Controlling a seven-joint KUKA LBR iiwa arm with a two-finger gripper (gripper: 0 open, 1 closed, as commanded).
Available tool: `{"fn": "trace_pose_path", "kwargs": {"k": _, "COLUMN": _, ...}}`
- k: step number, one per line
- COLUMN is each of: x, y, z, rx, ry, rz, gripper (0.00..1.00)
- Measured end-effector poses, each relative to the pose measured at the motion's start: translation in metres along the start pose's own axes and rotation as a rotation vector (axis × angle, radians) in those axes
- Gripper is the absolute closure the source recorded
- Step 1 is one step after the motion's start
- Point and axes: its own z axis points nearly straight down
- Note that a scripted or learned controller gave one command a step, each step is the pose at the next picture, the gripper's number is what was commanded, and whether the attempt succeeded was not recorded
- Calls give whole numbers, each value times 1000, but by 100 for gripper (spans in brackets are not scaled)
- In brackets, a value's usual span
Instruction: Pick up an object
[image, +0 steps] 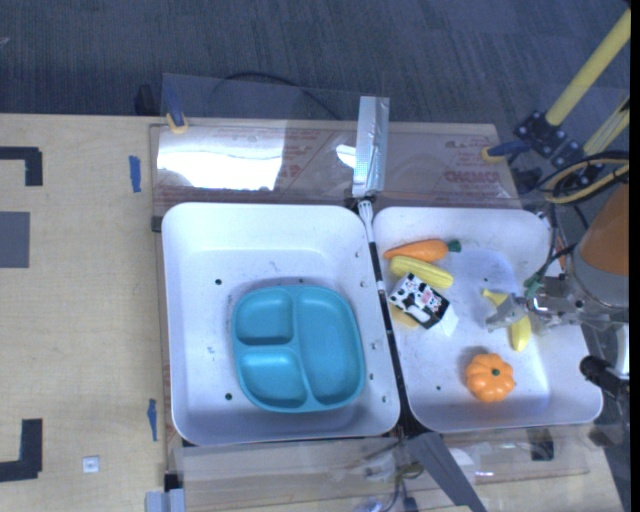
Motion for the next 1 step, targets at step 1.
{"fn": "trace_pose_path", "kwargs": {"k": 1, "x": -3, "y": 1, "z": -10, "rx": -4, "ry": -7, "rz": 2, "gripper": 100}}
